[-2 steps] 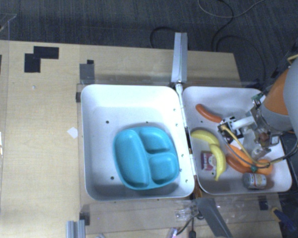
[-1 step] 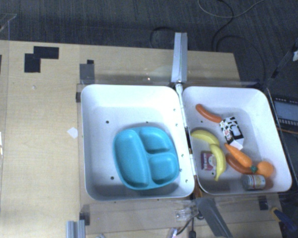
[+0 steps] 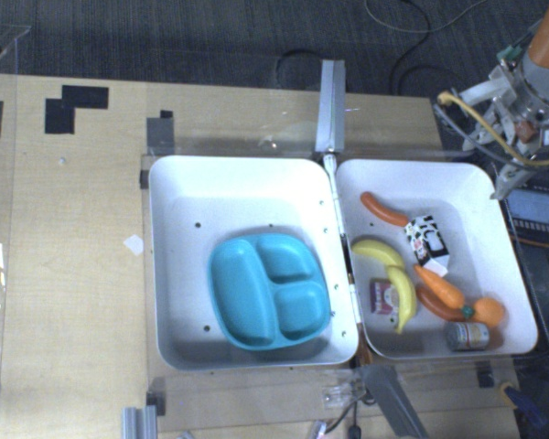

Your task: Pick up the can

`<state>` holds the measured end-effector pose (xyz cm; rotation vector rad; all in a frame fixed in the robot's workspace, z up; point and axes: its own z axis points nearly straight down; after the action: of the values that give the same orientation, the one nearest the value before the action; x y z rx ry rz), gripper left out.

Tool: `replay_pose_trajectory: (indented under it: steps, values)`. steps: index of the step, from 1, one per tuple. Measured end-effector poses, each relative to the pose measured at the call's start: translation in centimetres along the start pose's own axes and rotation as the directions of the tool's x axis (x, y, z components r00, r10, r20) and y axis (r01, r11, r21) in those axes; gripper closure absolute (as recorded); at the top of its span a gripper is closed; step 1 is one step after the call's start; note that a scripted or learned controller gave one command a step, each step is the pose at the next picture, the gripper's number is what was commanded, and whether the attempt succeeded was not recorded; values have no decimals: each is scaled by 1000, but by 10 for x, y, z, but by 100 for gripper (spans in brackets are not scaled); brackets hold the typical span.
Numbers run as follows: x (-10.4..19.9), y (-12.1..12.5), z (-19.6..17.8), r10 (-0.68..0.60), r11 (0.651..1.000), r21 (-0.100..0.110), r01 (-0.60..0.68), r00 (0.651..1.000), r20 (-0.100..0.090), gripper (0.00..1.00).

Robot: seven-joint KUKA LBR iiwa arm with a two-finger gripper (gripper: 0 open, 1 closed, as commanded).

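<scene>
The gripper (image 3: 517,149) is located at the upper right of the camera view, above the far right corner of the right bin (image 3: 480,174), at the end of the grey arm (image 3: 542,48) with its orange band. Cables and hoses surround the wrist; whether the gripper is wide or narrow cannot be determined.

The can (image 3: 467,336) lies on its side in the near right corner of the right bin, well below the gripper in the view and slightly to its left, well apart from it. Nothing is between the gripper and the can but open bin floor.

Just above the can, toward the gripper, sits an orange (image 3: 489,312), touching the end of a carrot (image 3: 439,288). A black-and-white carton (image 3: 426,241) lies further toward the gripper, and a sausage (image 3: 384,209) beyond it to the left. A banana (image 3: 393,277) and a small red packet (image 3: 381,296) lie left of the can.

The left bin (image 3: 178,245), farthest from the gripper, holds a blue divided tray (image 3: 270,291). Both bins rest on the desk (image 3: 64,273).
</scene>
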<state>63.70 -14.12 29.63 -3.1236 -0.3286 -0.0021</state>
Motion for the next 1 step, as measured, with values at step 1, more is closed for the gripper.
replay_pose_trajectory:
  steps: [1]
  values:
    - [-6,-29,118,-155,988,-1,155,988,0,0]
